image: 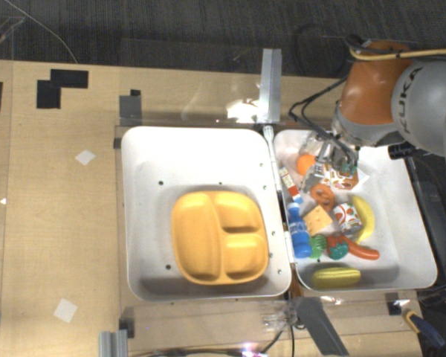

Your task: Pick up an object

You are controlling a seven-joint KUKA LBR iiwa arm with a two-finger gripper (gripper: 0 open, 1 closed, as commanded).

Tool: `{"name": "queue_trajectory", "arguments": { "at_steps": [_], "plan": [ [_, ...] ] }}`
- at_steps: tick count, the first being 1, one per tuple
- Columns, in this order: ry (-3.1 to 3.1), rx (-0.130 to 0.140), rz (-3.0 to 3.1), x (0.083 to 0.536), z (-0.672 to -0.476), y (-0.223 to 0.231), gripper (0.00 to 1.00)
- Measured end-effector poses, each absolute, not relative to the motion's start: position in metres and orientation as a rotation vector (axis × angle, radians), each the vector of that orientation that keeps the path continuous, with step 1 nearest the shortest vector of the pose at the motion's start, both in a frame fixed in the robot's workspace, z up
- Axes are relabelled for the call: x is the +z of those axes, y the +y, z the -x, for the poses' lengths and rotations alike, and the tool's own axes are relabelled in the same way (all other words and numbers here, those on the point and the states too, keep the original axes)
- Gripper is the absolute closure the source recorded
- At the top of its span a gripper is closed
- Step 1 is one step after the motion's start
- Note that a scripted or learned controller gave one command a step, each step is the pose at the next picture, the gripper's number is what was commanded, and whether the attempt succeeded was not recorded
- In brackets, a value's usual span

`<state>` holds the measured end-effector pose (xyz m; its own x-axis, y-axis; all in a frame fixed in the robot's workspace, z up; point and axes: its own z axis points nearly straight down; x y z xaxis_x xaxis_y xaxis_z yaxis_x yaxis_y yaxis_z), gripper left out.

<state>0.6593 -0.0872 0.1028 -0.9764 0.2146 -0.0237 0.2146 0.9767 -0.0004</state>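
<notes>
Two white bins are set side by side on the wooden bench. A yellow divided tray [220, 235] is sat in the left bin [145, 162], pretty much by itself. The right bin [401, 222] is crammed with toy food: a banana [365, 218], a red chili [359, 251], a yellow-green pickle-looking thing [336, 276], a blue bottle [299, 236], a cheese wedge [317, 219], and an orange ball [305, 163]. The gripper [333, 159] is positioned low over the back of that pile, just beside the orange ball. Whether it's wide, narrow or clamped on anything can't be told, since the tips are lost in the clutter.
</notes>
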Motion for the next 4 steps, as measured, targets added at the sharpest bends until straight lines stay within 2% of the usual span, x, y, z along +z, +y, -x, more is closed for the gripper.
{"name": "queue_trajectory", "arguments": {
  "at_steps": [1, 2, 3, 4],
  "plan": [
    [3.082, 0.003, -0.55, 0.088, -0.652, -0.081, 0.0],
    [3.05, 0.003, -0.725, 0.088, -0.654, -0.084, 0.0],
    [2.911, -0.004, -1.154, 0.088, -0.654, -0.088, 0.0],
    [2.901, 0.009, -1.138, 0.104, -0.659, -0.084, 1.0]
  ]
}}
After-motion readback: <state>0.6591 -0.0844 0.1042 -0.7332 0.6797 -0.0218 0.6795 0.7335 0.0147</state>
